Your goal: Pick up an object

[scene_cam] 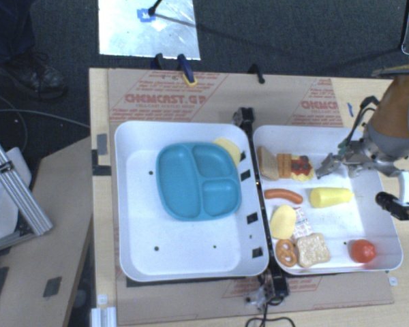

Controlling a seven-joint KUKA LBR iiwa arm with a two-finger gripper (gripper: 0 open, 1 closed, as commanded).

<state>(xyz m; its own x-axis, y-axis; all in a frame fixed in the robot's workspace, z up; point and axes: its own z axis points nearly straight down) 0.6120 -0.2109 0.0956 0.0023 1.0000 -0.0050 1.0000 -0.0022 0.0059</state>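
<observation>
Your jaws [325,169] hang in the right bin [388,240]; I cannot tell their state. Just below them lies a smooth yellow lemon [330,197], a glossy sausage [283,195] further left.

This is looking like a robotics lab: two white bins [191,268] are sitting on a bench [157,90] covered with printed cardboard, clamped at its far edge. Aluminium framing [10,182] is standing at the left, cables are trailing over dark carpet [293,19], and toy food is lying in one bin.
</observation>
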